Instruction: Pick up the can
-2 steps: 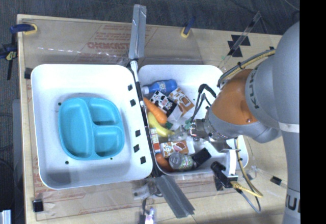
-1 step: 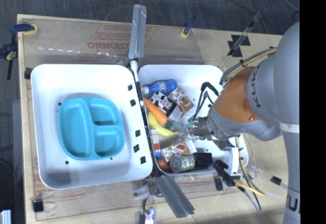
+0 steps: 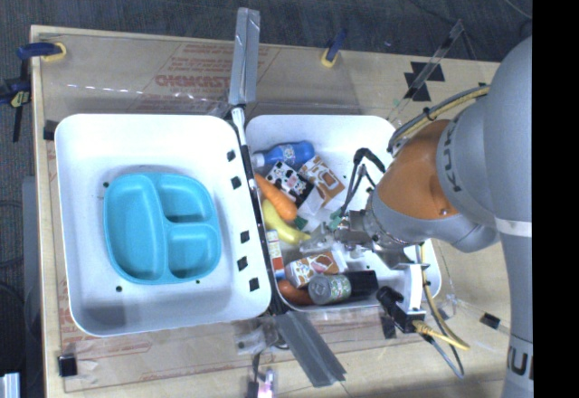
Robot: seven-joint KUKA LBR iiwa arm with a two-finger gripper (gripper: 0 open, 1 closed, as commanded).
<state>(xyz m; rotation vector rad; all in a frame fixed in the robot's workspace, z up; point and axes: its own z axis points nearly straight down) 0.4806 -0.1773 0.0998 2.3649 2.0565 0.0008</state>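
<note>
Presently the arm (image 3: 452, 179) is in over the right bin (image 3: 326, 127), its orange-banded wrist covering that bin's 3 o'clock portion. The gripper (image 3: 348, 229) points toward 9 o'clock, into the pile of items at the bin's centre. Whether it is parted or closed cannot be told: the wrist body and cabling mask it. Nothing is visibly held.

The can (image 3: 329, 288) lies on its side at about 6 o'clock in the right bin, grey-green with a pale end, touching a black object (image 3: 362, 282) on its 3 o'clock side and a small printed carton (image 3: 310, 264) at its 11 o'clock. It sits below the gripper in the view, near but apart from it.

Other contents: a blue-capped bottle (image 3: 285, 155) at 12 o'clock, a carrot (image 3: 276, 195) and a banana (image 3: 286, 226) along the 9 o'clock wall, and a cow-patterned carton (image 3: 288, 177) between them. The left bin (image 3: 81, 143) holds a blue divided tray (image 3: 163, 226).

Judgement: the step in hand is the approach; the grasp is not yet made. The next move calls for shifting the gripper toward 6 o'clock, aligning across the can's short axis, and descending without catching the black object or the carton crowding it. The can may roll if nudged.
</note>
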